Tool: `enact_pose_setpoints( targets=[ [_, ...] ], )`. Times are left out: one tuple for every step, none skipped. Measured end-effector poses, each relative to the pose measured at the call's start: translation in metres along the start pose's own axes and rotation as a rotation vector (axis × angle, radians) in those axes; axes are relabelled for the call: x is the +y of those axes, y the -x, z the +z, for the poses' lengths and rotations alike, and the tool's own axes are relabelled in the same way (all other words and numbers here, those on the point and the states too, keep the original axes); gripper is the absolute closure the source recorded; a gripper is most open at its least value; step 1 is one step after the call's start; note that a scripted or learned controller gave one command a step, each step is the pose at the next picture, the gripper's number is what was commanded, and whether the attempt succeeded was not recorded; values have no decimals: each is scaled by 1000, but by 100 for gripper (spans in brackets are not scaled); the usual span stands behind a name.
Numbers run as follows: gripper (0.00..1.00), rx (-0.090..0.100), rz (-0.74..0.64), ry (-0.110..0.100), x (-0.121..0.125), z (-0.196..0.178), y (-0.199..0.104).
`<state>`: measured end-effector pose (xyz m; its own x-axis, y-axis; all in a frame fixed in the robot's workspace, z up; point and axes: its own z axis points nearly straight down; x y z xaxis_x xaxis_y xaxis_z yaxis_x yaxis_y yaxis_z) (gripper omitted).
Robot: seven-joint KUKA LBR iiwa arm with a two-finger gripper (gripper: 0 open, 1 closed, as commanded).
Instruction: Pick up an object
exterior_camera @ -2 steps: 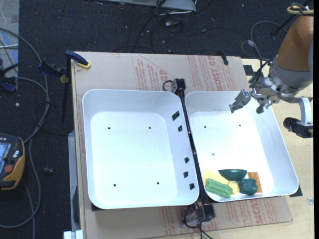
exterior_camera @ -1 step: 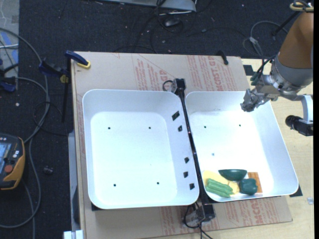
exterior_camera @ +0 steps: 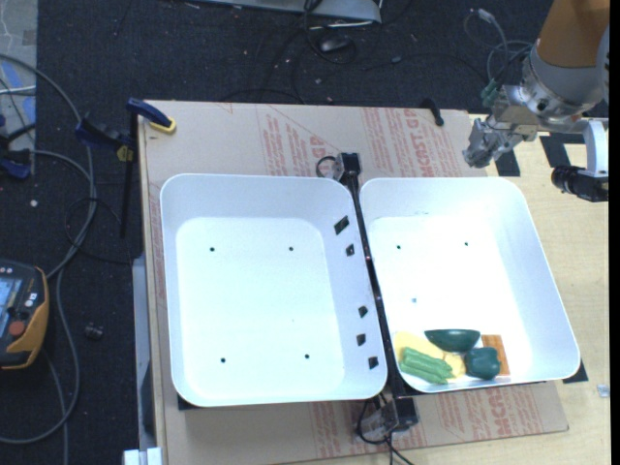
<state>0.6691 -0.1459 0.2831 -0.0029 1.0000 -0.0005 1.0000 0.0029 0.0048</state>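
Note:
In the right bin (exterior_camera: 528,260), near its front edge, lie several small objects: a dark green bowl-shaped piece (exterior_camera: 452,338), a light green ridged piece (exterior_camera: 424,364), a teal lump (exterior_camera: 482,362), a pale yellow flat piece (exterior_camera: 412,344) and an orange-brown block (exterior_camera: 495,344). My gripper (exterior_camera: 480,150) hangs beyond the right bin's far right corner, well away from those objects. Nothing is visible between its fingers.
The left bin (exterior_camera: 184,260) adjoins the right one, with black clips (exterior_camera: 360,260) along the shared wall. A blue and yellow clamp (exterior_camera: 150,114) grips the bench's far left corner. Cables and a yellow-black device (exterior_camera: 19,313) lie on the floor to the left.

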Motion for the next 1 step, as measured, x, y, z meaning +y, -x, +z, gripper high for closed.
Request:
enact_pose_setpoints(
  targets=[
    [100,0,0,11,-58,-170,-41]
  ],
)
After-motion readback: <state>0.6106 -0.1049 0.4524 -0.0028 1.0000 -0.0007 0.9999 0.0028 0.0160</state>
